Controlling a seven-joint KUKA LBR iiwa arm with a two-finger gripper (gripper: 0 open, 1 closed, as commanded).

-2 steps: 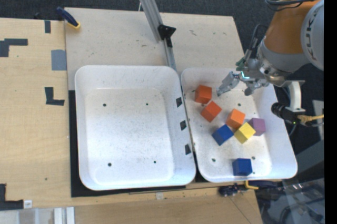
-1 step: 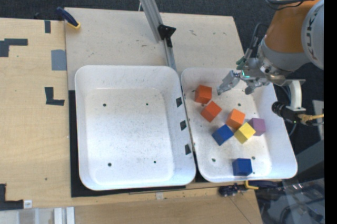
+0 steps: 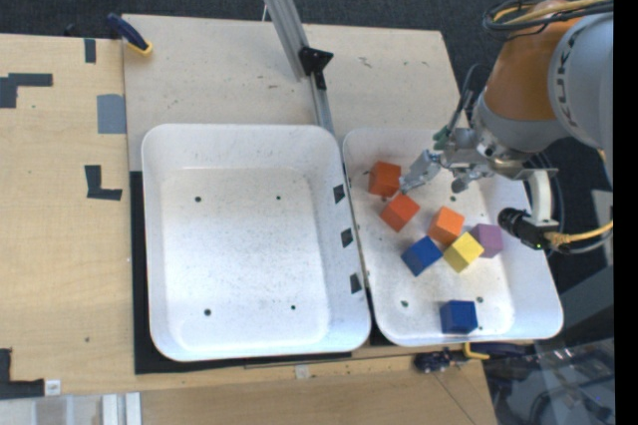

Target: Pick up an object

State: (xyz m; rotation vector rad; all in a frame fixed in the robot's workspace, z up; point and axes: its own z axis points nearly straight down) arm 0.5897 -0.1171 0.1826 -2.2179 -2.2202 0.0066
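The pale wooden desk (image 3: pixel 60 213) was seen carrying two shallow white plastic bins side by side, presumably so that things lifted from one could be dropped into the other. The larger left bin (image 3: pixel 159 154) was bare inside apart from dark specks. The right bin (image 3: pixel 543 318) had been loaded with all the small blocks, kept loose and apart, which would have given room for a grasp.

The grey arm with its orange band (image 3: pixel 528 74) was reached in over the right bin's far end, and the claw (image 3: pixel 431 166) was lowered just beside the orange cube (image 3: pixel 385 179); whether its fingers were spread or closed could not be told, and nothing was seen held between them. That cube was judged the likeliest target.

Near it lay a second orange cube (image 3: pixel 400 212), a third orange cube (image 3: pixel 447 224), a blue cube (image 3: pixel 421 255), a yellow cube (image 3: pixel 463 252), a purple block (image 3: pixel 488 238) and a darker blue cube (image 3: pixel 459 316).

Part of a lettered mark was visible on the arm's grey shell, but it could not be read with confidence.
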